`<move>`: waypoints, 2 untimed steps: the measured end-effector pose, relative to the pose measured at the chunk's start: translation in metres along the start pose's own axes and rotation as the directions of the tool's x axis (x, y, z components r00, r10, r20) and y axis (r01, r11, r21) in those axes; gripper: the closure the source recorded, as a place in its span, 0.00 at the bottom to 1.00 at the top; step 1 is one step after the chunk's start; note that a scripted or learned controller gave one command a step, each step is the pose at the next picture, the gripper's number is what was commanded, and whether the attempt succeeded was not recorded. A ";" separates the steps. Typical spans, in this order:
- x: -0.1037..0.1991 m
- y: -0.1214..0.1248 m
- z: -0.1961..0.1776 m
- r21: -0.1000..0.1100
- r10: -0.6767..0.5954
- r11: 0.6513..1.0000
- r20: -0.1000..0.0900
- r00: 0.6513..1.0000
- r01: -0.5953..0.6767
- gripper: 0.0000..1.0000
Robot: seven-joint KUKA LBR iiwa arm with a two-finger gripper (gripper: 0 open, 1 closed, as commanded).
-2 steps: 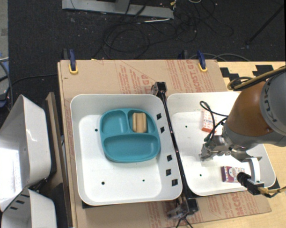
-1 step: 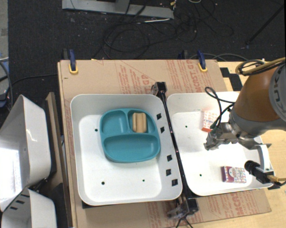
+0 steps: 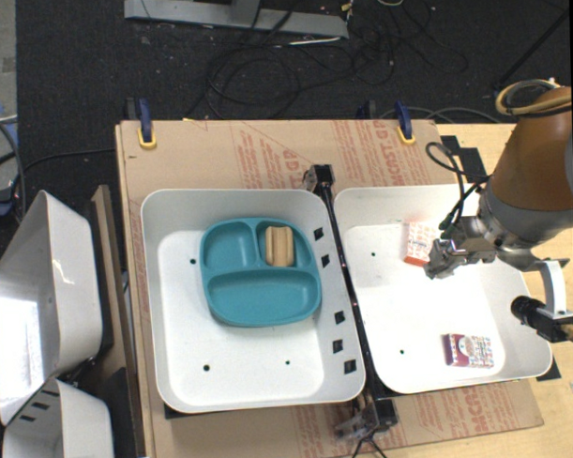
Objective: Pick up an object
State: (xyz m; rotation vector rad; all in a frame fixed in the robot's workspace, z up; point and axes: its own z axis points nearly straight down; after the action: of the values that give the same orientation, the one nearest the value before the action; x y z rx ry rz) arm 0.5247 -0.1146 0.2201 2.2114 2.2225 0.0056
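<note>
**Camera view: end effector beside the red-and-white packet in the right bin**

The counter point(image 3: 227, 146) carries two white bins side by side. In the right bin point(image 3: 514, 300), a small red-and-white packet point(image 3: 418, 242) lies flat in the upper centre, its long axis running roughly top to bottom of the frame, tilted slightly. The end effector point(image 3: 444, 262) sits just to the packet's lower right; whether its fingers are spread or pressed together cannot be told, and no object is seen between them.

A second packet point(image 3: 469, 350), purple and white, lies near the bin's lower edge, long axis roughly left to right, well apart from the first. Bare bin floor lies between the two packets.

The left bin point(image 3: 167, 303) holds a teal divided tray point(image 3: 247, 295) with a tan block point(image 3: 280, 246) upright in its upper-right compartment.
</note>
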 end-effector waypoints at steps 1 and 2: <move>0.000 0.001 -0.019 0.004 0.000 1.000 -0.001 1.000 0.000 1.00; 0.050 0.013 -0.006 0.008 -0.003 1.000 -0.003 1.000 0.003 1.00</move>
State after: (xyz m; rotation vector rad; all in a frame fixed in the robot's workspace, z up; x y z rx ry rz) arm 0.5376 -0.0647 0.2265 2.2139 2.2312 0.0008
